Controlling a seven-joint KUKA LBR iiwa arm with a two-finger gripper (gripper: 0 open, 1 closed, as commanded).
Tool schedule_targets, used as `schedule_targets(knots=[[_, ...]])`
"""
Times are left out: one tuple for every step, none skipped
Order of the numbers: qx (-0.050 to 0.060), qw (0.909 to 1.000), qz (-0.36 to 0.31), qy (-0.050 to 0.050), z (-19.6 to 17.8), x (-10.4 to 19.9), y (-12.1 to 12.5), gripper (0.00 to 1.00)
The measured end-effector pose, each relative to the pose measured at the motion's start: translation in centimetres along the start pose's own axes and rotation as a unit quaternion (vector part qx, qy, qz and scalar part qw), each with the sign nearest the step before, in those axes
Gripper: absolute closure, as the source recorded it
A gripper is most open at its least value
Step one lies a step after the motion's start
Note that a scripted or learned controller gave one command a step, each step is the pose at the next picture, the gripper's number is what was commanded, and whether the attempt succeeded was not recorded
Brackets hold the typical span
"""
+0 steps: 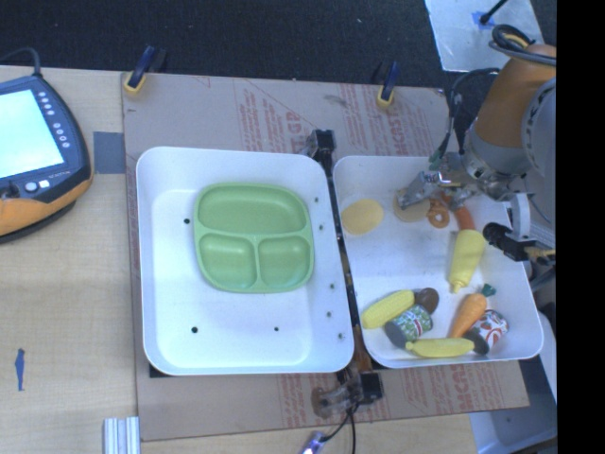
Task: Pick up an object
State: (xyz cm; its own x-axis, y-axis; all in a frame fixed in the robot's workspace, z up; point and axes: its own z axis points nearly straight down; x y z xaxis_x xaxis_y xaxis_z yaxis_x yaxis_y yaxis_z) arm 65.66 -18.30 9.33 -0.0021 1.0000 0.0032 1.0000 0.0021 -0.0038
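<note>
From the camera above, the arm (515, 112) comes in from the right and bends down into the far corner of the right bin (378, 173), so that the tool (427, 189) sits low over the small things there. That posture suits a grab from above; I judge it is trying for something in that corner. Under or just beside the tool lie a tan round piece (408, 210) and an orange ring (438, 218); whether either is touched is unclear, and I cannot tell whether the tool is apart or together, since its metal parts blur into one another. Nothing is plainly held.

The right bin holds all the loose toy food, which is presumably why the arm works on this side. A pale yellow disc (362, 217) lies near the bin's left wall. A yellow squeeze bottle (465, 258) lies tilted in the middle right. Along the near edge are a corn cob (388, 308), a dark green can (410, 324), a carrot (467, 314), a banana (440, 348) and a small printed can (490, 329), crowded and partly touching.

The left bin (156, 253) carries only a green divided plate (253, 236) with three compartments, lying flat near its middle. Both bins rest side by side on the cardboard-covered surface (236, 102), clamped at the far edge. A handheld control screen (33, 154) lies at the far left.
</note>
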Motion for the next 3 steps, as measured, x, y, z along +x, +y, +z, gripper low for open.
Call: schedule_targets(knots=[[0.000, 1.0000, 0.000, -0.001, -4.3, -2.9, -5.4, 0.00], [0.001, 1.0000, -0.002, -0.002, 0.2, -2.8, -9.3, 0.00], [0.001, 1.0000, -0.003, -0.002, -0.8, -3.0, -9.3, 1.00]])
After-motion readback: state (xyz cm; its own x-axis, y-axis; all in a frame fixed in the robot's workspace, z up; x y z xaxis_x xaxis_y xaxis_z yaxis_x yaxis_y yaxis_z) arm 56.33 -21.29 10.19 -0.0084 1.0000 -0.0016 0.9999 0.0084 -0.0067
